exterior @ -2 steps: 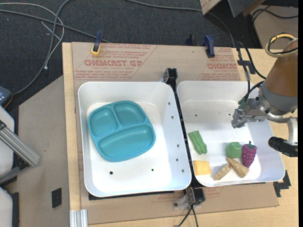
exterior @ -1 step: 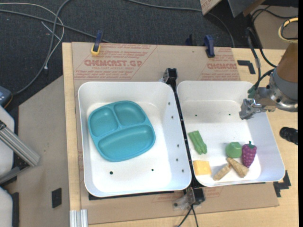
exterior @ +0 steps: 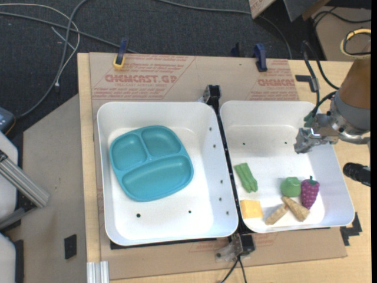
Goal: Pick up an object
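My gripper (exterior: 306, 139) hangs over the right bin's (exterior: 265, 119) far right part, above and apart from the toys. Lower in that bin lie a green pickle-like piece (exterior: 246, 177), a yellow cheese block (exterior: 251, 209), a round green item (exterior: 290, 186), a purple grape bunch (exterior: 310, 192) and two tan bread-like sticks (exterior: 294, 208). Nothing shows between the fingers. The grapes and the green item sit about 80 pixels below the gripper.
The left bin (exterior: 118, 119) holds a teal divided plate (exterior: 152, 162). A black clamp (exterior: 211, 93) sits where the two bins meet at the back. Blue clamps (exterior: 122, 51) pin the cardboard base. Cables run behind the bench.
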Action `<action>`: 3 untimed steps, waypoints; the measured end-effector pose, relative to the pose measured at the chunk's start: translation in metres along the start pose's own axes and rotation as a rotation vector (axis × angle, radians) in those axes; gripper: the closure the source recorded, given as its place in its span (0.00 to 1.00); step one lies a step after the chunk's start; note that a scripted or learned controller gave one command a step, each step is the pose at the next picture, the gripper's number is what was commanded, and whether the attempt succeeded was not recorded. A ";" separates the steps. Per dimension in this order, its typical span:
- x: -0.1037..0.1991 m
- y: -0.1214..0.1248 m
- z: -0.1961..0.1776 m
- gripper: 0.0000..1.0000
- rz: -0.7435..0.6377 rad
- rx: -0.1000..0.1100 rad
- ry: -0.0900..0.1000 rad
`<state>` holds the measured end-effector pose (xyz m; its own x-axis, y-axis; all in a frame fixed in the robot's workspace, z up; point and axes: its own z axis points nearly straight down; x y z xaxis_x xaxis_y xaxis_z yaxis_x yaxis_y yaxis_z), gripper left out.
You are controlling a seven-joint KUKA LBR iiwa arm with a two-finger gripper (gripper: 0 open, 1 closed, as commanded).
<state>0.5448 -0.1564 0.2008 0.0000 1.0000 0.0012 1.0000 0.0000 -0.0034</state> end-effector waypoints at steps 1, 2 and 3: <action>0.054 0.007 -0.016 1.00 -0.007 -0.006 0.001; 0.110 0.018 -0.009 1.00 -0.007 -0.004 0.002; 0.161 0.023 -0.004 1.00 -0.006 -0.003 0.002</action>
<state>0.5681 0.0047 0.2048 -0.0060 1.0000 0.0028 1.0000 0.0060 -0.0005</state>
